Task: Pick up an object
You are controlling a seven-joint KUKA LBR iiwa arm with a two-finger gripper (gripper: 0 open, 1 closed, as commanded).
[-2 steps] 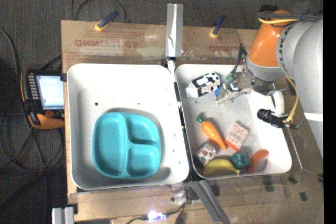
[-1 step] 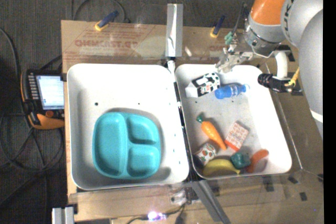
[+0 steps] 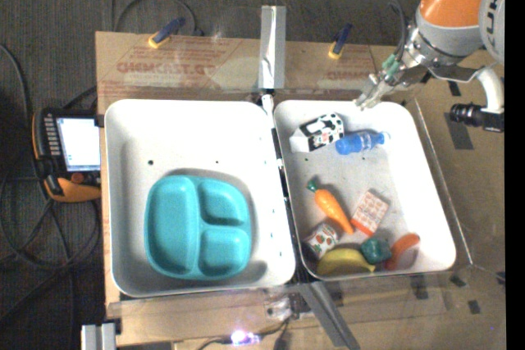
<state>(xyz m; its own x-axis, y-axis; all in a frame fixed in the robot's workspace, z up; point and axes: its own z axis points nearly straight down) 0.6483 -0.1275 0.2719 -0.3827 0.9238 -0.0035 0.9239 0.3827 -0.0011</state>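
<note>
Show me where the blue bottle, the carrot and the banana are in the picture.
blue bottle (image 3: 358, 143), camera view, middle of its body.
carrot (image 3: 332, 208), camera view, middle of its orange part.
banana (image 3: 344, 261), camera view, middle of its yellow curve.

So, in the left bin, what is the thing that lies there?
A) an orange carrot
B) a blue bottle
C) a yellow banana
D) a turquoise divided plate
D: the turquoise divided plate lies in the left bin; the banana, bottle and carrot lie in the right bin.
</note>
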